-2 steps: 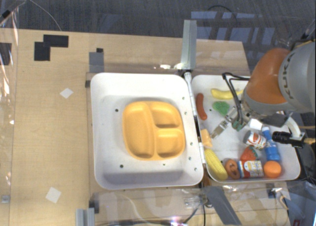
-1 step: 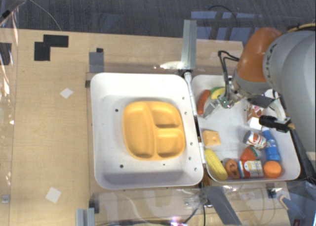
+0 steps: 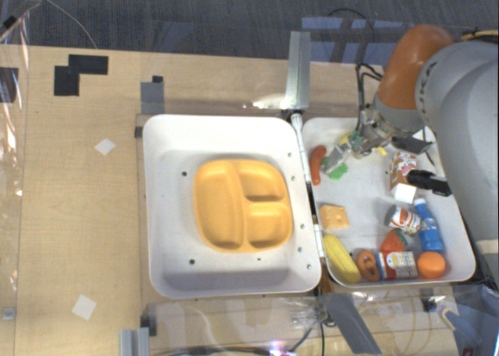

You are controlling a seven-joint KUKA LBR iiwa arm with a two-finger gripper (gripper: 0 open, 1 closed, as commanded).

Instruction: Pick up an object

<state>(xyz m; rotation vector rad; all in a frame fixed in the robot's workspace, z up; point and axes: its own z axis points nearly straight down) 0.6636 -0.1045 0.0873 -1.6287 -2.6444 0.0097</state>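
My gripper (image 3: 352, 145) hangs low over the far left part of the right bin (image 3: 366, 191), reaching in from the grey arm with the orange band (image 3: 413, 58). Right beneath and beside its tip lies a small green object (image 3: 337, 172), and a red sausage (image 3: 316, 163) lies just left of that by the bin wall. Nearer the front are a tan cracker square (image 3: 334, 216), a yellow corn cob (image 3: 341, 258), a blue bottle (image 3: 427, 226), a small can (image 3: 396, 265) and an orange (image 3: 430, 264).
The left bin (image 3: 168, 214) holds a yellow divided tray (image 3: 242, 203). A metal post (image 3: 299, 74) stands at the back between the bins. A brown packet (image 3: 403, 169) and a white block (image 3: 404, 193) lie under the arm at the right bin's right side.
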